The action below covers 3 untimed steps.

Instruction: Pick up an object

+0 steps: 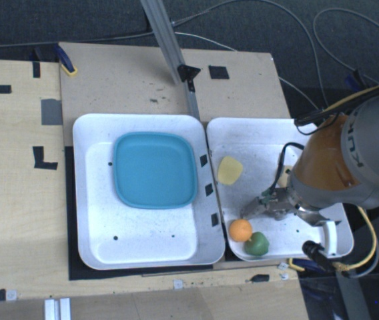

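Observation:
In the right bin (256, 135) lie three small objects. A pale yellow piece (229, 170) rests near the bin's left wall. An orange ball (240, 230) sits at the front left, touching a green object (257, 243) just to its right. My gripper (261, 205) hangs low over the middle of this bin, a little above and right of the orange ball and below right of the yellow piece. I see nothing held in it. The grey and orange arm (336, 162) covers the bin's right side.
The left bin (93, 199) holds a large blue square plate (155, 169). A grey metal bar (169, 39) slants down from the top to the gap between the bins. Cables run along the bench's right edge.

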### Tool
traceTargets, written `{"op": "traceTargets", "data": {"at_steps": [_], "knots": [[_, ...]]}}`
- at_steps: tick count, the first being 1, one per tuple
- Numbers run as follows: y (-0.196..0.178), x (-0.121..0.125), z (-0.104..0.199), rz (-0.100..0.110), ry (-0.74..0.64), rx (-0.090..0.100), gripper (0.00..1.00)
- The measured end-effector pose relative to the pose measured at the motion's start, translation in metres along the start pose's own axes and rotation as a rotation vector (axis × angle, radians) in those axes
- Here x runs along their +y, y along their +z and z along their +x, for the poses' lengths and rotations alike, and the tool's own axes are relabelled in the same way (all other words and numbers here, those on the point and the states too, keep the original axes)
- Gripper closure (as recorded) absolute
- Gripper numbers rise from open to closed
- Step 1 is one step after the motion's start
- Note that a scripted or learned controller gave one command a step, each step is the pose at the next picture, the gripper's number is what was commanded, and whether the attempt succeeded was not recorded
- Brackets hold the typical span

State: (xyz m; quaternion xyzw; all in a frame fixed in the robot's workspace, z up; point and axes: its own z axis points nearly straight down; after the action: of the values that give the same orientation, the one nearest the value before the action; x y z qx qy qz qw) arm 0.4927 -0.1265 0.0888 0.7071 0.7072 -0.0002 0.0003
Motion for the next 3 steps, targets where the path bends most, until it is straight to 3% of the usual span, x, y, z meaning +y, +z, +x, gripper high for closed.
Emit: {"op": "traceTargets", "data": {"at_steps": [1,3], "knots": [[-0.012,0.001,-0.001,-0.003,0.001,-0.001,1.00],[-0.098,0.001,0.001,-0.003,0.000,0.000,1.00]]}}
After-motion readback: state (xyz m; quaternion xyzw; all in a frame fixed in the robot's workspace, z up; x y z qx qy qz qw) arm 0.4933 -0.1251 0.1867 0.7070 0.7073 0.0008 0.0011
